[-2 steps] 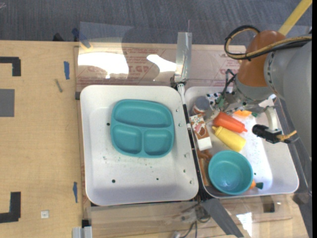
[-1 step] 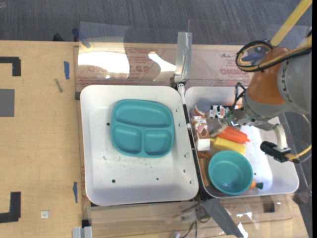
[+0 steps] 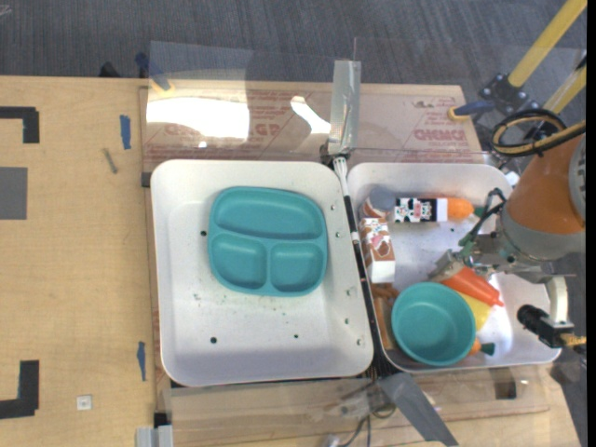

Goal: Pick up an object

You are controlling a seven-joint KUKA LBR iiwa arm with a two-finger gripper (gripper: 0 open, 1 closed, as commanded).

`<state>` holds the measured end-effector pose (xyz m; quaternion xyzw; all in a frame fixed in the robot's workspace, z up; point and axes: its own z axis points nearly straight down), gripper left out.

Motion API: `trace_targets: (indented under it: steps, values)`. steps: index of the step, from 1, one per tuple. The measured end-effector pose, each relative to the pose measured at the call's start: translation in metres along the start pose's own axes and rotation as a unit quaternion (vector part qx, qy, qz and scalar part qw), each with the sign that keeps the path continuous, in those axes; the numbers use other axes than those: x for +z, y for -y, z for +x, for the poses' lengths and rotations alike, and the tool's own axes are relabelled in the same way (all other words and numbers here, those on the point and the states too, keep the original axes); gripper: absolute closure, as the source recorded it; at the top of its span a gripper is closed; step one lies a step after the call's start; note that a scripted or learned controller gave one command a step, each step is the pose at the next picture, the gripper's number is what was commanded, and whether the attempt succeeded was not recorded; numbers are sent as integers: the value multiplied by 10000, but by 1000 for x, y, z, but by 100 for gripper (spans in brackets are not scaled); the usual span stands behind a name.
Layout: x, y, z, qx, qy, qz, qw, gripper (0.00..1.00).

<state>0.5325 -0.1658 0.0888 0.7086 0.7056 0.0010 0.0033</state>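
Two shallow white bins are carried side by side on the worktop. The left bin holds a teal divided plate, lying flat near its centre. The right bin is crowded: a teal bowl at the front edge, an orange carrot-like item just beside the bowl towards the right wall, a small black-and-white bottle with an orange cap near the back wall, and a brown-and-white carton against the left wall.

The arm is seen entering over the right bin's right side, with the gripper lowered close above the orange item. The state of the jaws cannot be told; nothing is seen held.

The step in hand is judged to be the approach, with no object lifted yet. A descent centred on one item, most likely the orange one, is called for next, clear of the bowl rim, before closing and lifting.
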Motion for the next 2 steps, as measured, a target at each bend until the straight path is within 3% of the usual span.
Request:
trace_targets:
  steps: [1,2]
  values:
    - [-13,-4,1,-21,7,-59,10000,100]
    - [-155,-12,49,-201,-12,-36,9998,100]
